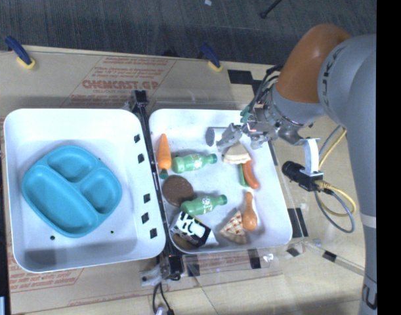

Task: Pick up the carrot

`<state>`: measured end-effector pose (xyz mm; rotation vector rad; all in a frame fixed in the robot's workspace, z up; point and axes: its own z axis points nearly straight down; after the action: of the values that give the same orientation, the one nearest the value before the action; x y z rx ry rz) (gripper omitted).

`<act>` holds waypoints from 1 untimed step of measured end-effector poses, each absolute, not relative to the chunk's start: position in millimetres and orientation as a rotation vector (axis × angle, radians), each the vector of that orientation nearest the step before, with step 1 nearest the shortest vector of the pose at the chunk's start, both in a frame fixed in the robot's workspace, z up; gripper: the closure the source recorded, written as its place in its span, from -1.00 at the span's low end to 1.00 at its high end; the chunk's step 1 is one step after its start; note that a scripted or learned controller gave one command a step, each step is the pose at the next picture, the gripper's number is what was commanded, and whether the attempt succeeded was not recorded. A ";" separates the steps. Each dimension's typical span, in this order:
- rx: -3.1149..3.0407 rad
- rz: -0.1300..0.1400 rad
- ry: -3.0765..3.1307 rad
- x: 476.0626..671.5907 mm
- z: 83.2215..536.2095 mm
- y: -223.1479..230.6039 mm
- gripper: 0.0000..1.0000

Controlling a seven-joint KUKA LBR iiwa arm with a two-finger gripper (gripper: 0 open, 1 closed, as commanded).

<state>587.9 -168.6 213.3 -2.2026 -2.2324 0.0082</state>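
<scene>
Fingers hover at right bin's top edge, spread unclear, grasp unclear; one carrot by left wall, well apart; two green bottles; one blue tray in left bin

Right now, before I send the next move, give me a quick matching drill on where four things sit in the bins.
Things:
1. carrot
2. blue divided plate
3. pizza slice
4. gripper

Places:
A. left bin
B. right bin, against its left wall
C. over the right bin's far right part
D. right bin, near edge

Pairs: 1-B, 2-A, 3-D, 4-C
</scene>
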 end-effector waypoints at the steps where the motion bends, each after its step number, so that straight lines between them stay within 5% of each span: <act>1: -1.686 0.007 -2.643 550.9 155.0 -183.3 -1.00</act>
<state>550.9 -183.3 155.0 -1.6863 -2.6428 0.0070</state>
